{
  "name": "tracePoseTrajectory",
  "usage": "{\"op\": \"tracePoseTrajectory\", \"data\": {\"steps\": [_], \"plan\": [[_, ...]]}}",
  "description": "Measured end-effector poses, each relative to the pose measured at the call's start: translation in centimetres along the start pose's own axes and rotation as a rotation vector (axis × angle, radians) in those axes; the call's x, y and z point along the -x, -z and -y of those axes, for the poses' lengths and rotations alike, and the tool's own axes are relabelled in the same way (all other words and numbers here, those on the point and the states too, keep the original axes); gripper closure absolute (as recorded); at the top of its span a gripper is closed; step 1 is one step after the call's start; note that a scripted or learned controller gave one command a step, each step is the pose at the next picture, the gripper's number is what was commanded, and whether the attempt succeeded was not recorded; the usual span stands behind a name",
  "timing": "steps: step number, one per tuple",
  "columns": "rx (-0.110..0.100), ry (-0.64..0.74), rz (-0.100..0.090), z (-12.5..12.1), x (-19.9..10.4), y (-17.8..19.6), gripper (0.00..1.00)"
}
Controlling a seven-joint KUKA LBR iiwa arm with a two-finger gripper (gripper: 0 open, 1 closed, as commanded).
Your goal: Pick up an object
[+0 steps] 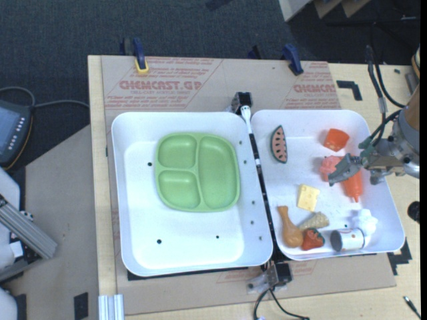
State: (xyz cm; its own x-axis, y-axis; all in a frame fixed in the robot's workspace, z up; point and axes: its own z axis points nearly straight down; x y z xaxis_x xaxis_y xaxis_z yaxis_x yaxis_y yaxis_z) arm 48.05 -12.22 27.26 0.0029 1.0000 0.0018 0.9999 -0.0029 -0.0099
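Where brown bench board [167, 85] reads CHEMCAST GP, hand [351, 167] over right bin [383, 199], grip state unclear.

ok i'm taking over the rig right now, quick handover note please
Pincer: low in the right bin, over the pink toy and orange carrot; I can't tell if it grips anything.
Right bin also holds: watermelon slice, orange block, cheese wedge, chicken drumstick, strawberry, white bottle.
Left bin: green divided plate.
Done: the reach-in. Left: a confirmed grasp and lift.
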Motion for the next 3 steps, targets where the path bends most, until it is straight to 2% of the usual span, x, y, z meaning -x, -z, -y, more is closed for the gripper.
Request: {"op": "tracePoseTrajectory", "data": {"steps": [1,2,3], "plan": [[0.011,0.003,0.002,-0.2,0.0,0.5,0.0],[0.003,0.002,-0.001,-0.5,-0.3,-5.8,0.0],[0.004,0.002,-0.001,-0.5,-0.5,-10.0,0.0]]}}
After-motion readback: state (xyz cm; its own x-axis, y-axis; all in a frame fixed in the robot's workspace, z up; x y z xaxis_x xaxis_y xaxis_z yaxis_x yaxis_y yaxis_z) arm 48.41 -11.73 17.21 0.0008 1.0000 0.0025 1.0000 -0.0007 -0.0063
